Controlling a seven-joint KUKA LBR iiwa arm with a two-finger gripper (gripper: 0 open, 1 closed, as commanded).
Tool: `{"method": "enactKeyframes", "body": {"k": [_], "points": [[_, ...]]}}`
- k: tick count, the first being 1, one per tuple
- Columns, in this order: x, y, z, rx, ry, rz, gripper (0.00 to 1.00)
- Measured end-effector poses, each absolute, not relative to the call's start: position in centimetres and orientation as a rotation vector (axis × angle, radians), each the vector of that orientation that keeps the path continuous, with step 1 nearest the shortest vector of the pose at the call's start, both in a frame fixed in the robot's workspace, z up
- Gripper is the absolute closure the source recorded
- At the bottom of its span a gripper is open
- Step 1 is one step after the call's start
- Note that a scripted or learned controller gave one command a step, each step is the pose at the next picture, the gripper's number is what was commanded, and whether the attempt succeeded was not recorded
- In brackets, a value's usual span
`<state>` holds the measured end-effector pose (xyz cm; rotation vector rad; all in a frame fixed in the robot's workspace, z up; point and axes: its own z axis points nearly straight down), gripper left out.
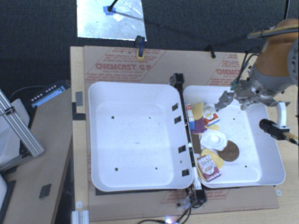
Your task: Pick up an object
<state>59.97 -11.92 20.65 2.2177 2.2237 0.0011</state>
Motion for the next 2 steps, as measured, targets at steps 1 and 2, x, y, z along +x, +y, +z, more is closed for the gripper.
{"method": "enactKeyframes", "body": {"k": [1,2], "points": [[63.2,-12.3,10.1,2.218,2.215,-0.001,0.0],[60.1,-15.4,8.4,2.223,2.222,-0.002,0.0]]}}
